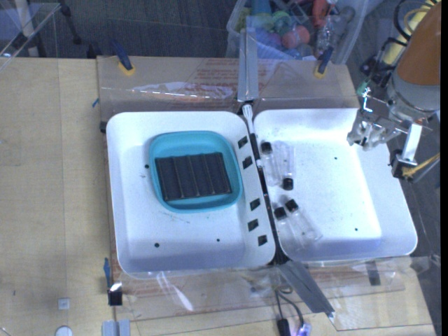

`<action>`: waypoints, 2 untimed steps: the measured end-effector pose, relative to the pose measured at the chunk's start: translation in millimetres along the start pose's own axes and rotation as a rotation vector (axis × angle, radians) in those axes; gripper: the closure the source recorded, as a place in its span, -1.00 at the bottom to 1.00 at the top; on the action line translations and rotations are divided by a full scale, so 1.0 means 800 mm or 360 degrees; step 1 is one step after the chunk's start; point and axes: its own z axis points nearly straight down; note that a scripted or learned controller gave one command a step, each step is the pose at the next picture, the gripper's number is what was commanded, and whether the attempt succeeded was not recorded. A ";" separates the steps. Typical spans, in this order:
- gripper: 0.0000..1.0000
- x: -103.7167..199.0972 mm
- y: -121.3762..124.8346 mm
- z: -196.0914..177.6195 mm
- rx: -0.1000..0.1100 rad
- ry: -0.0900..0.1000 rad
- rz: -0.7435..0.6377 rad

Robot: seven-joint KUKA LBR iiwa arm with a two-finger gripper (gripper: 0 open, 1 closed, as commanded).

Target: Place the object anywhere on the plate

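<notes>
Dark ribbed rectangular object (193, 176) lay flat inside blue plate (158, 190), centred in left bin (129, 236). Right bin (350, 215) held clear vials with black caps (283, 187) along its left wall. Gripper (369, 136) hovered over right bin's upper right corner, well apart from plate; nothing seen between fingers, opening impossible to judge.

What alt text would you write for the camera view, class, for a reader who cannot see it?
A dark ridged slab lies on a blue plate in the left white bin. Small clear vials with black caps lie in the right bin, with the gripper above its far right edge.
</notes>
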 end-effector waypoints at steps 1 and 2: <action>-1.00 0.000 0.000 0.000 0.0000 0.0000 0.0000; -1.00 -0.018 0.058 -0.064 -0.0002 -0.0002 -0.0005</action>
